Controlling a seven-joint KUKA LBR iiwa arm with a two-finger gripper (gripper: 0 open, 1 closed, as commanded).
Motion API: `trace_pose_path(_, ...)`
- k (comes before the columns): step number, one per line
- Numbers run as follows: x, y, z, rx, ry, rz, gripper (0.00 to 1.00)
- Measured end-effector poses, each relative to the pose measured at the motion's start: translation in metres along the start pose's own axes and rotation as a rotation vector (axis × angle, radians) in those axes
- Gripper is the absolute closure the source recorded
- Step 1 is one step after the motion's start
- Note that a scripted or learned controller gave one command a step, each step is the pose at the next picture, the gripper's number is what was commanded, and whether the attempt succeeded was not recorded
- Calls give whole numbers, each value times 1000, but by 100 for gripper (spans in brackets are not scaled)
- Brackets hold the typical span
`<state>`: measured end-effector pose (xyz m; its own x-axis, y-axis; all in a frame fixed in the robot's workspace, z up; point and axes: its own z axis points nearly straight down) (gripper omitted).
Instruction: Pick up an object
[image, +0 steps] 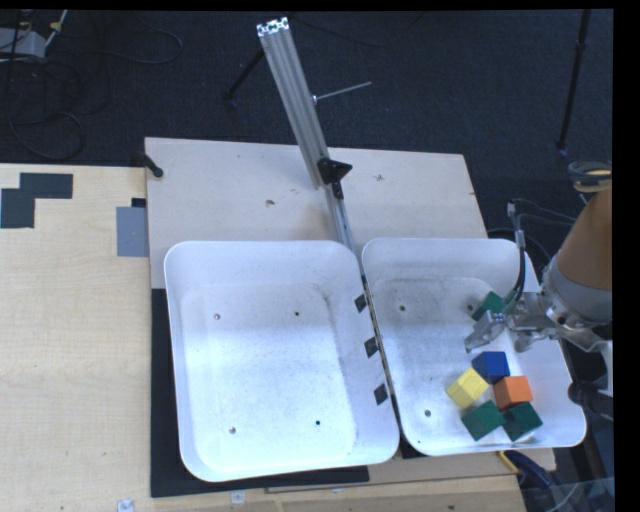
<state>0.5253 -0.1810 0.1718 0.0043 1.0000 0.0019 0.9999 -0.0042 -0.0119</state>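
Grey arm (585, 265) in from the right, hand (487, 328) low, leftward.

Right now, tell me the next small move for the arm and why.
Probably lower the end effector a little onto the small green block beside it in the right white bin. It sits just above the block cluster, and nothing shows between its fingers yet.

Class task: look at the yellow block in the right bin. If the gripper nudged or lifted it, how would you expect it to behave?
The yellow block looks like a solid cube with flat faces, so it would probably slide, not roll. It looks rigid, so fingers should not deform it. It sits against the blue block and a green block, so a push would likely shift those too.
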Motion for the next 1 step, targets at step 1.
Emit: trace_pose_path(1,-19,62,50,-9,-1,-2,0)
